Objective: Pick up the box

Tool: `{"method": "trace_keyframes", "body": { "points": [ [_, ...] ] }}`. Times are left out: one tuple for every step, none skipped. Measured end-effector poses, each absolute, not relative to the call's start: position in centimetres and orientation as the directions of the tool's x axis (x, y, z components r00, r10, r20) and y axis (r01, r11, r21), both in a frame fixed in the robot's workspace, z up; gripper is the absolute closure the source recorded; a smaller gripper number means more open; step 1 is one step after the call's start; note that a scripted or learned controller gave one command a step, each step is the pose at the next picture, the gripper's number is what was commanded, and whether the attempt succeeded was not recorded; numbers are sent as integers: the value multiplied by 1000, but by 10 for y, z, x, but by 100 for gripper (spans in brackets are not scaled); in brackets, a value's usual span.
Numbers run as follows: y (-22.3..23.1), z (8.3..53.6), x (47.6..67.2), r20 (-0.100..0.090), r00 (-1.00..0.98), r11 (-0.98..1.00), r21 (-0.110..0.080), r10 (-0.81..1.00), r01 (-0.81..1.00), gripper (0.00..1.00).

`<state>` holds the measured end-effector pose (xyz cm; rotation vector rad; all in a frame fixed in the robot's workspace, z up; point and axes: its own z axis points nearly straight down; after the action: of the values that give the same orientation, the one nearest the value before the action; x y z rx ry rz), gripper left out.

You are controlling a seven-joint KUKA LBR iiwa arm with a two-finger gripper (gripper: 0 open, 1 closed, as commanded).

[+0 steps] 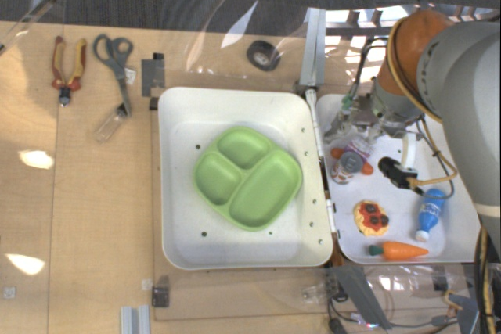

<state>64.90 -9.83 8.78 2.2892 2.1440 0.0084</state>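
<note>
box unclear in right bin (462,242); gripper (356,138) lowered there, grip can't tell.

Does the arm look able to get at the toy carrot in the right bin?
Probably yes: the toy carrot lies uncovered near the bin's front wall, and the gripper hangs over the same bin.

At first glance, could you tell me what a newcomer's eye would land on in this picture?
Most likely the green divided plate lying in the middle of the left bin. Next, the grey and orange arm reaching in from the right, with its gripper low over the right bin, among small things such as a blue bottle and a toy carrot. Scissors and red pliers lie on the bench at far left.
</note>
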Motion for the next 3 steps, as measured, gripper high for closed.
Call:
{"method": "trace_keyframes", "body": {
  "points": [
    [-99, 89, 597, -3, -155, 155, 12, 988, 988, 0],
    [-90, 90, 576, -2, -34, 34, 17, 999, 999, 0],
    [-85, 90, 535, -5, -37, 37, 18, 999, 999, 0]
  ]
}}
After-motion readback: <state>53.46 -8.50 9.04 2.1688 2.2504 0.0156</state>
